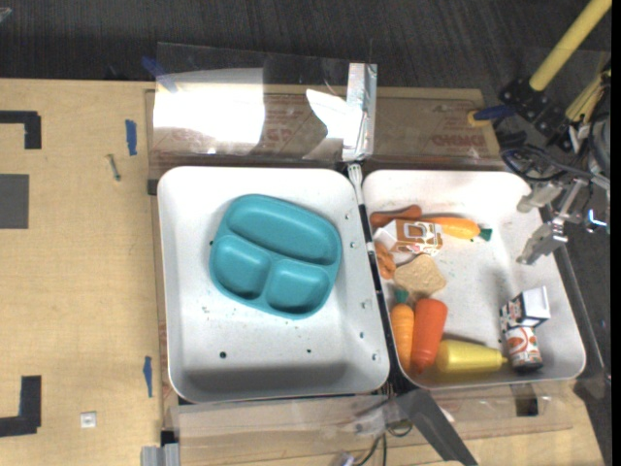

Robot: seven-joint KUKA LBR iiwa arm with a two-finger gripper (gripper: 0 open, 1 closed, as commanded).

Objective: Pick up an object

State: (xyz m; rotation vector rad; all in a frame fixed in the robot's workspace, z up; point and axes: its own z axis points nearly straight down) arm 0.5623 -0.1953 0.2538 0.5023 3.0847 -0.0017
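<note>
— Where is our gripper point(545, 229)?
— We see it at the far right, up high, with the metal fingers point(535, 246) pointing down and to the left.
— Are we holding anything?
— No. There is nothing between our fingers.

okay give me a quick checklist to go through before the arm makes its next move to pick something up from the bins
1. Objects available in the right bin: ok, carrots, a yellow piece and a small can lie there.
2. Gripper over the right bin: ok, near its right edge.
3. Gripper holding anything: cannot tell.
4. Can free of neighbours: not ok, it touches the yellow piece.
5. Teal tray out of the way: ok, it sits in the left bin.
</note>
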